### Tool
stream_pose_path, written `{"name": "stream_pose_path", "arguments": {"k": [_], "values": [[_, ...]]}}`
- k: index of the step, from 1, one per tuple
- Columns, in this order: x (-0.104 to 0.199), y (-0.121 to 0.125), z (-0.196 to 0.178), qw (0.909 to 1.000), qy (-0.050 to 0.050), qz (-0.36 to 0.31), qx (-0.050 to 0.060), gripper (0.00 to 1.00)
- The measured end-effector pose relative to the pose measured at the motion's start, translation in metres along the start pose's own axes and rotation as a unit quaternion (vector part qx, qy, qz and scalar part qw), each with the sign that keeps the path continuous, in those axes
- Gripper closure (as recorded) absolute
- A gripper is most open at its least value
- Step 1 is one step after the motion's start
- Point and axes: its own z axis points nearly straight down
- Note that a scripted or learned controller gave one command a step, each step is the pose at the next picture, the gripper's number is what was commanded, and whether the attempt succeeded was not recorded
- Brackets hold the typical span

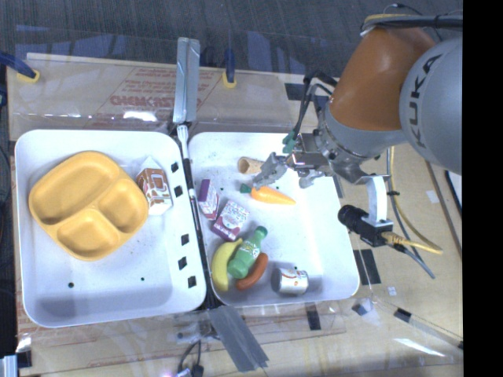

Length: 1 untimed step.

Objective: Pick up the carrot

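Gripper [284,169] hangs low just above the carrot [272,195] in the right bin [338,289], lined up to grab it. Can't tell whether it's apart or together. Carrot lies flat, not yet lifted.

Even, bright overhead light; the 2 white bins [102,289] show soft shadows and faint glare. Clear plastic sheet [118,93] reflects light. Slight overall softness; arm [409,69] mildly blurred.

Glossy plastic carrot [273,195], shiny metal can [291,281]
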Motion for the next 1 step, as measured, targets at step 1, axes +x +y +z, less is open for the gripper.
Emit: {"name": "stream_pose_path", "arguments": {"k": [1], "values": [[0.0009, -0.0173, 0.0017, 0.9972, 0.000, 0.075, 0.001, 0.00]]}}
